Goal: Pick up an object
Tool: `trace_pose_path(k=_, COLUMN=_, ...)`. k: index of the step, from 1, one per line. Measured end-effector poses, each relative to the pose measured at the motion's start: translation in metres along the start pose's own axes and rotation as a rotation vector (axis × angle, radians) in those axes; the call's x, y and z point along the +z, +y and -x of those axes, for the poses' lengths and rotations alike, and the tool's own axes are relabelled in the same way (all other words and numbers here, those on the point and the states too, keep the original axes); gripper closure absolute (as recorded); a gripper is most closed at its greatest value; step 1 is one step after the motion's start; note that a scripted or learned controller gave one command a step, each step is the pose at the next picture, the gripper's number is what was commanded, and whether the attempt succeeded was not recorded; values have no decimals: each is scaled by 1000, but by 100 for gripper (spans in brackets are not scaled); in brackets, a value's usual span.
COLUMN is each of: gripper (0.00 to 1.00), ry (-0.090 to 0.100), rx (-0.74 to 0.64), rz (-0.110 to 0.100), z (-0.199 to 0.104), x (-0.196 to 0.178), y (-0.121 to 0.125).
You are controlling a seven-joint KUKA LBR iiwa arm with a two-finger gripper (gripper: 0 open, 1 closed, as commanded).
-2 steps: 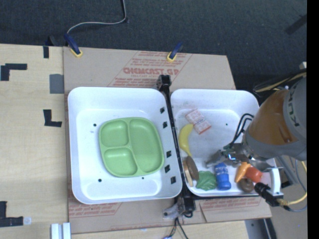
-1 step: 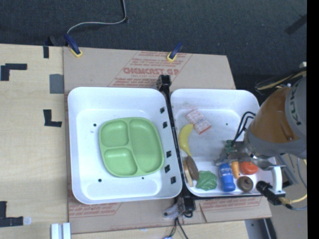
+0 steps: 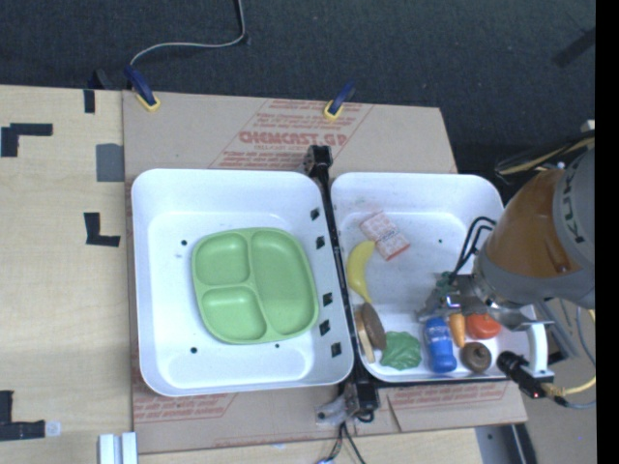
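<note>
1. The pincer (image 3: 447, 296) hangs low in the right bin (image 3: 416, 189); I cannot tell its state.
2. Just beside it stands a blue bottle (image 3: 440, 344).
3. A green tray (image 3: 255, 284) lies in the left bin (image 3: 164, 201).

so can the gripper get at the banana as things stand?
Probably yes. The banana lies uncovered by the divider in the right bin, bare floor beside it; the gripper hovers nearby over the same bin.

Dark carpet (image 3: 406, 27) beyond cardboard-topped bench (image 3: 280, 133)
</note>
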State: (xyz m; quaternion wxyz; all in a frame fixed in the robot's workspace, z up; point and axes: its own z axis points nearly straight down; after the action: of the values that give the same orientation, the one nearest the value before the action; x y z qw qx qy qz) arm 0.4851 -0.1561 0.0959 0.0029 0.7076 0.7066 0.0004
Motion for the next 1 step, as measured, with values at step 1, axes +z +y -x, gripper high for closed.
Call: trace_pose_path(k=1, gripper=0, ry=2, rx=-1, rz=-5, z=56, x=-56, y=22)
